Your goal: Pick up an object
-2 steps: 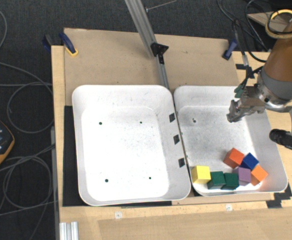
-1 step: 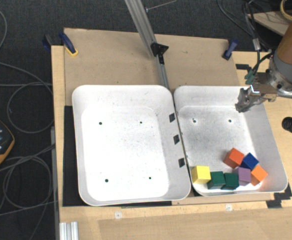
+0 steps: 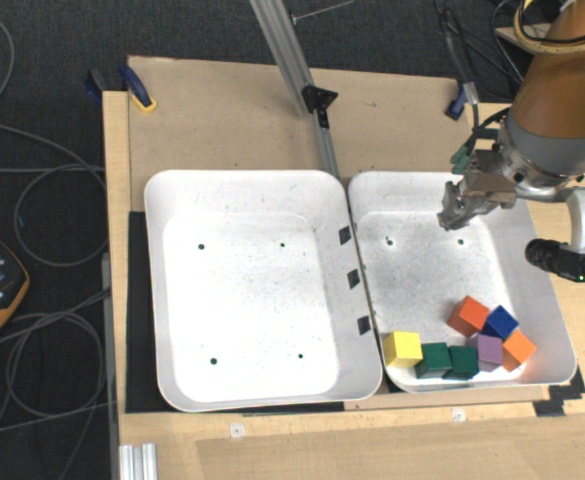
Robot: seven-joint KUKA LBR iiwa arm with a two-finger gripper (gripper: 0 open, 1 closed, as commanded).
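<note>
1. One camera view looks down on the tabletop (image 3: 242, 98), where two shallow white bins sit side by side.
2. Reaching in from the right, the arm (image 3: 562, 88) hangs its claw (image 3: 455, 218) over the far part of the right bin (image 3: 412, 268). I cannot tell from this angle whether the claw is open or closed, and nothing is seen held in it.
3. Seven small blocks lie clustered in the near corner of that bin, well apart from the claw and toward the viewer from it.
4. Closest to the claw are the orange-red block (image 3: 467, 316) and the blue block (image 3: 501, 322), touching each other. Just beyond them come the purple block (image 3: 490, 349) and the orange block (image 3: 519, 347).
5. Farthest from the claw, against the bin's near wall, are the yellow block (image 3: 404, 348) and two green blocks (image 3: 448, 360).
6. Off to the claw's other side, the left bin (image 3: 252, 288) shows bare white floor.
7. As a judgement, the task looks hardly begun: no block is lifted, and the claw has yet to travel over the cluster, descend, grip and raise one.
</note>
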